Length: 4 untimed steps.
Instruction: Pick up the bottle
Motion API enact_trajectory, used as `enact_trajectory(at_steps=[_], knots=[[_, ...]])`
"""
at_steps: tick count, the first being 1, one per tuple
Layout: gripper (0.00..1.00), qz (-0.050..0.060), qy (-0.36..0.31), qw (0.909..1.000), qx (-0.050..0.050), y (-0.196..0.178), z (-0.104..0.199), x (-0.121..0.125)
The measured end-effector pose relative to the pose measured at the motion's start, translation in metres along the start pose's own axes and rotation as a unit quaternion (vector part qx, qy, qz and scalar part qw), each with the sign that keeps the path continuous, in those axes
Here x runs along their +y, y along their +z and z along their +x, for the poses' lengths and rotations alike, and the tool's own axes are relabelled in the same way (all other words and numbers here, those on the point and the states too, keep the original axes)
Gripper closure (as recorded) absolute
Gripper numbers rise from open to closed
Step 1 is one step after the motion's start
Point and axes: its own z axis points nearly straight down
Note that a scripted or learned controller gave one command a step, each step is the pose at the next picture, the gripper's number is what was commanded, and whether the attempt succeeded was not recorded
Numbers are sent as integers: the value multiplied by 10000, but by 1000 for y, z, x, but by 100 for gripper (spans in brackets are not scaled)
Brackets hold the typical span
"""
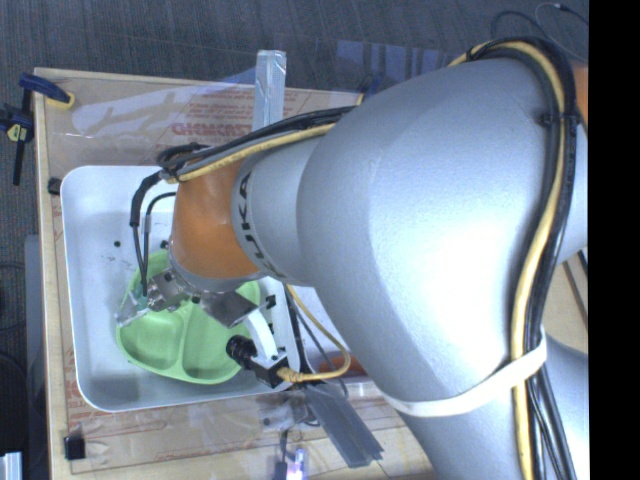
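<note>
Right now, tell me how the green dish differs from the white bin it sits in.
The green dish is bright green; the white bin is plain white. The dish has rounded, lobed hollows, while the bin is one shallow rectangle with rounded corners. The dish is the smaller and lies inside the bin, near its lower end. The arm's orange band hides part of the dish; the bin's left wall shows uncovered. Both are shallow and open-topped.

The grey arm (420,238) reaches over the left white bin (90,268), its wrist above a green sectioned plate (185,348) near the bin's front edge.
</note>
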Motion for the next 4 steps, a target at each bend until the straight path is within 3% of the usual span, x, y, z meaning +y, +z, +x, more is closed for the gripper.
enact_trajectory(at_steps=[1, 2, 3, 4], knots=[[0, 99, 893, 9960, 6, -26, -22, -50], [100, 102, 866, 9962, 3, -35, -22, -50], [100, 98, 770, 9970, 6, -102, -49, 4], [100, 95, 1117, 9937, 2, -191, -18, -40]])
